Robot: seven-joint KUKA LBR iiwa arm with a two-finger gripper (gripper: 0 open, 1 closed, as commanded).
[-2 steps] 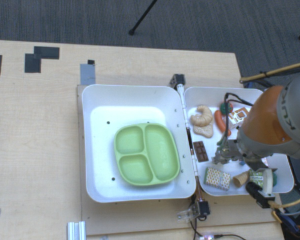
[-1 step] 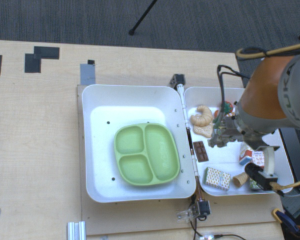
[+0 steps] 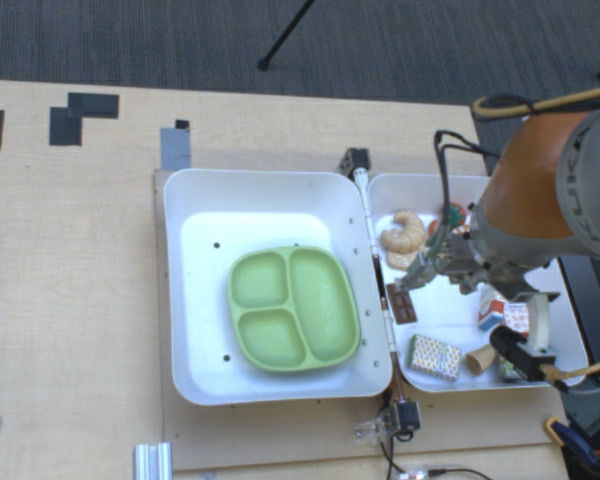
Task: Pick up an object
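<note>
Gripper [image 3: 427, 265] hangs low over the right bin [image 3: 450, 378], near its left wall, arm coming in from the right. You can't tell its state: the tips are a dark tangle against the bin floor, and nothing clearly sits between them. Treat it as empty-handed until a lift proves otherwise.

Candidates, all in the right bin:
- Croissant-shaped toy [image 3: 404, 234]: just up-left of the gripper, close or touching, can't tell which. Looks like light plastic or foam with a curved, lumpy body. Take it across the thick middle, not the tapered ends, or it'll squirt out.
- Dark brown bar [image 3: 402, 306]: just below-left of the gripper, lying flat against the bin wall. Thin and stiff by the look of it. A hard pick, since the wall blocks one side.
- Patterned block [image 3: 435, 356]: further below the gripper, lying flat with open floor around it. Boxy, probably light and rigid. Grip across the short sides. Best bet, in my judgement.
- Tan cork-like cylinder [image 3: 477, 359]: below-right, beside the block. It will likely roll if nudged.
- Red-and-white packet [image 3: 504, 315]: to the right, partly under the arm, hard to read.

Left bin [image 3: 180, 268] holds a green divided plate [image 3: 295, 308], well left of the gripper. It's wide, smooth and shallow, so skip it.
</note>
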